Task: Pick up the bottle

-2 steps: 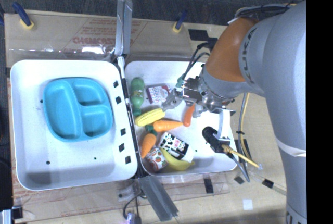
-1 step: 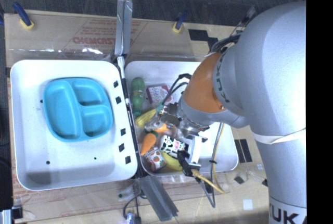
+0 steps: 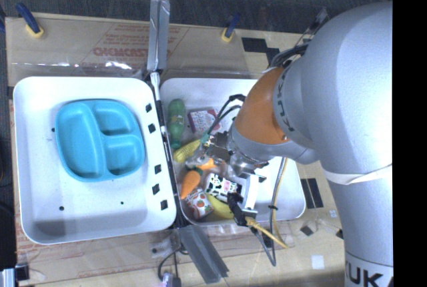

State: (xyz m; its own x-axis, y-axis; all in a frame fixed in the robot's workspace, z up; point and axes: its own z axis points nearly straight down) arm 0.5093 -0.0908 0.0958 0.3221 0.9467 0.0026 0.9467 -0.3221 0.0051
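Bottle [image 3: 176, 119]: green, lying on its side in the right bin [image 3: 200, 89], lengthwise along that bin's left wall, toward its far-left corner. Nothing grips it, and its body is in plain sight. Arm [image 3: 347, 112] enters over the right bin's right side; the orange band [image 3: 263, 115] sits above the bin's middle, with the wrist angled down toward the clutter at the bin's centre-left. Jaws are hidden under the wrist hardware, so I cannot tell whether they are apart or together. Other contents of the right bin: maroon packet [image 3: 200, 120] toward the far wall, yellow piece [image 3: 187, 149] against the left wall at mid-length, orange carrot-shaped item [image 3: 190, 182] further toward the near wall, and a small red-and-white box [image 3: 199, 205] at the near-left corner. Left bin [image 3: 33, 145] abuts the right bin's left wall and holds a blue divided plate [image 3: 100, 139]. Both bins rest on the worktop [image 3: 67, 39].
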